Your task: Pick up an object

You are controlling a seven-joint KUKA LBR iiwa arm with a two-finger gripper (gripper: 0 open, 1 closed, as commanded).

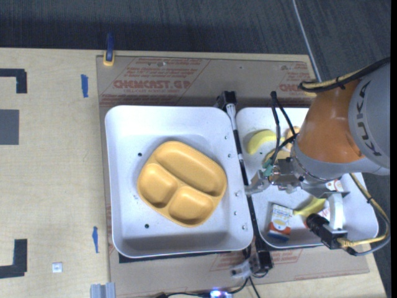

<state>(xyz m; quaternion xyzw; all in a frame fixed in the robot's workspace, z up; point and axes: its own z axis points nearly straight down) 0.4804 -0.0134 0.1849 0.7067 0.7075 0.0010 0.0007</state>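
We found the arm (347, 126) reaching in from the right and hanging over the right bin (366, 225), its orange band covering most of the far half of that bin. The gripper (282, 176) sat low over the bin's left side, near the wall shared with the left bin (124, 166). Wires and brackets crowded the tool, and we could not tell whether it was released or clenched, or whether anything sat in it.

The things on offer lay in the right bin. A yellow round object (259, 140), perhaps a lemon or a ball, rested at the far left corner, just beyond the tool. A small carton (280, 219) with white, blue and orange print lay flat near the front wall, and a yellow banana-shaped piece (308, 205) lay just to its right, partly under the arm's fittings. In the left bin lay a large yellow three-compartment tray (181, 182), upside down as far as we could judge.

We judged the carton the easiest pick: light, fairly stiff, with flat sides to squeeze across its narrow width. The round object looked smooth and likely to roll or slip, so it would want a hold across its middle. The tray seemed too broad to grasp except at its rim.
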